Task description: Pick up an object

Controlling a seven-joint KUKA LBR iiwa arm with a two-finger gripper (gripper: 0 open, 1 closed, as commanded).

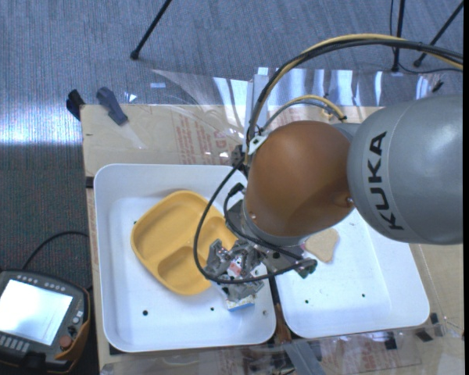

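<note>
Camera view: my gripper (236, 276) is down in the left bin (109, 209), at the yellow tray's (172, 237) right edge, over a small white-blue item (241, 301). Open or closed? Can't tell. Nothing visibly lifted; the pick isn't done.

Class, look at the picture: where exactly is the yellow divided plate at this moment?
The yellow divided plate lies in the left white bin, toward its middle, with the gripper at the plate's lower right edge.
</note>
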